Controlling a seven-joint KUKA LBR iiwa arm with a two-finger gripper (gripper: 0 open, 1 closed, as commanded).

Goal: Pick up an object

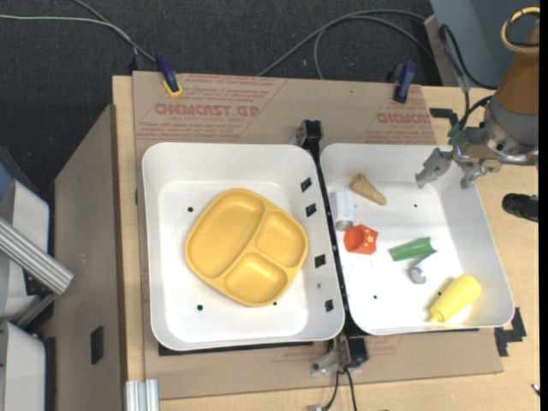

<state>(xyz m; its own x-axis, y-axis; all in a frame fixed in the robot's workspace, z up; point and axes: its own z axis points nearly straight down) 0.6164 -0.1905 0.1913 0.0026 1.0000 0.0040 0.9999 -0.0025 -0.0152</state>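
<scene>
The right bin [479, 229] holds several small objects: a tan cone [368, 189], a white cylinder [344, 207], a red piece [360, 240], a green stick [412, 249], a small grey piece [417, 273] and a yellow bottle-shaped object [455, 298]. My gripper [449, 168] hangs over the bin's far right corner with its two fingers spread apart and nothing between them. It is well above and to the right of the cone. The arm's orange band [520, 84] rises at the right edge.
The left bin [163, 229] holds a yellow divided tray [246, 246]. A black divider [321, 221] runs between the bins. Blue clamps [169, 74] [402, 80] pin the cardboard at the back. Cables lie on the dark floor behind.
</scene>
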